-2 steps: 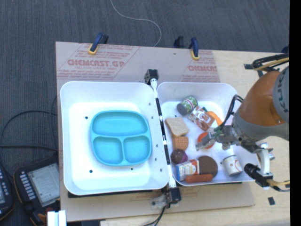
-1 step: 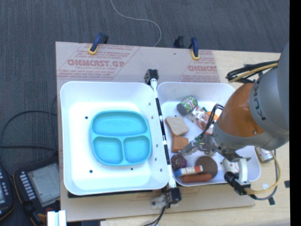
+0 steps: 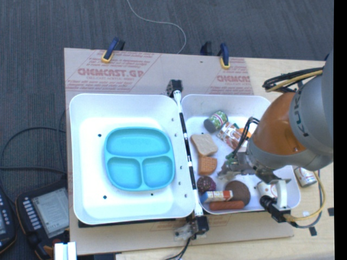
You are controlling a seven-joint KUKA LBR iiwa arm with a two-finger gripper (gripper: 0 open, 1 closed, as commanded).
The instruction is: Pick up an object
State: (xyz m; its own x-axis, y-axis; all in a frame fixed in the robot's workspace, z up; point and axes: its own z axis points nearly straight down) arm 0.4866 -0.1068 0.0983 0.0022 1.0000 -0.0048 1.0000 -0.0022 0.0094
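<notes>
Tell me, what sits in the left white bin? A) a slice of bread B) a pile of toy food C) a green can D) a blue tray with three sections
D: a blue divided tray lies flat in the left bin, while the toy food is all in the right bin.

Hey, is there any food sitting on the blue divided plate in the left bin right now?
No, the blue divided plate in the left bin has three bare compartments, while the toy food lies in the right bin.
</notes>
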